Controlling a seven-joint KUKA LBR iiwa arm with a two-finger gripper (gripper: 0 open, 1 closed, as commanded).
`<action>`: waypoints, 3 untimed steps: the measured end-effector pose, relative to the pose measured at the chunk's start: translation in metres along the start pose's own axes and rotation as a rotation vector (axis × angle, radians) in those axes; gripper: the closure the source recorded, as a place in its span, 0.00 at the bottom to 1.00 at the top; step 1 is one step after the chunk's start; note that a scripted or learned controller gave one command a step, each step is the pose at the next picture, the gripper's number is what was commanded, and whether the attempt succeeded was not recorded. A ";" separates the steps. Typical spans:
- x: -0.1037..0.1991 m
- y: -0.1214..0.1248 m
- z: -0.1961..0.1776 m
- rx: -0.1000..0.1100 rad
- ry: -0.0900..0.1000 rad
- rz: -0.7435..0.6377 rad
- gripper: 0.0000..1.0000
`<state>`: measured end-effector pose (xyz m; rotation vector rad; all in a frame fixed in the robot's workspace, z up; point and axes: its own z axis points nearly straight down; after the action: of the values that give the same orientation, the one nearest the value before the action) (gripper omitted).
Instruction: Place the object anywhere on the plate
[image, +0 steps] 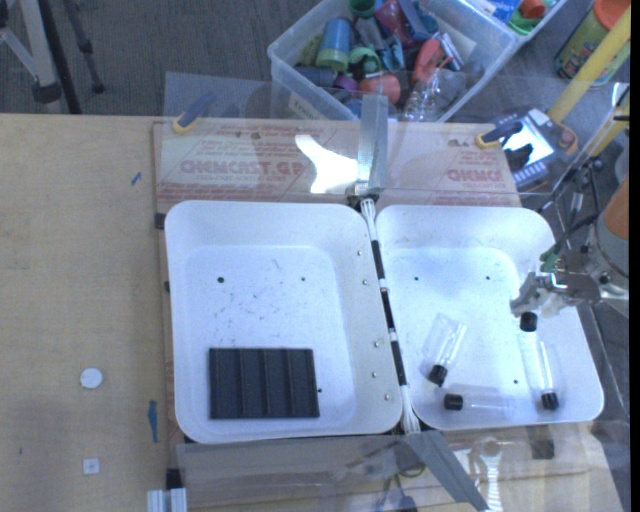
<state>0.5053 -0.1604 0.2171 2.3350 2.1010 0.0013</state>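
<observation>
The gripper (530, 308) hangs at the right side of the right bin (470, 235). It is just over the far end of a clear tube (538, 362). I think this tube is the thing to move. It lies flat, with a black cap at its near end. I cannot tell if the gripper has hold of it or is just above it, because that spot is too small to see well.

To do this step well, I think the gripper should take the tube across its middle, not at the end. Then it will not tip. The tube looks smooth and round, so it could roll or slip out.

The plate (263, 382) is dark with ridges. It lies in the near part of the left bin (185, 300), well apart from the tube. The rims (385, 310) between the bins stand in the way, so the tube needs a lift over them.

A second tube (445, 342) lies to the left of the gripper. A third tube (485, 404) lies near the front. The arm should not bump them. A box of toys (400, 50) sits far behind the bins.
</observation>
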 end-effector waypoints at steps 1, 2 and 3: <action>0.068 -0.033 -0.013 0.004 0.002 -0.270 1.00; 0.127 0.006 0.033 0.003 0.001 -0.475 1.00; 0.199 0.004 0.020 -0.001 0.000 -0.536 1.00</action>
<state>0.5307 0.0375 0.1975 1.6946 2.6438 0.0015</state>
